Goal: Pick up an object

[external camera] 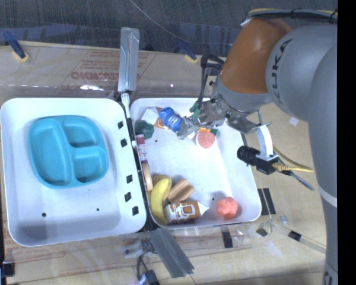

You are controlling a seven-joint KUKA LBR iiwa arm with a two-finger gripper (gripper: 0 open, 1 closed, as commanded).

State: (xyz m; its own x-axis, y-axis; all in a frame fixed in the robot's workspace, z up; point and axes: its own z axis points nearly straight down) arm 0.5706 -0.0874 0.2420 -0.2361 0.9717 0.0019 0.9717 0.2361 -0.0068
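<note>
Hovering jaws (pixel 196 125) — beside blue packet (pixel 171 120)

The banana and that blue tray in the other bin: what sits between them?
In the camera view, the two bins' white walls, meeting at a divider with black clips, lie between the blue tray and the banana.

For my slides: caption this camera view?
KUKA arm's end effector low in the right bin of toy food; blue tray in left bin.
</note>
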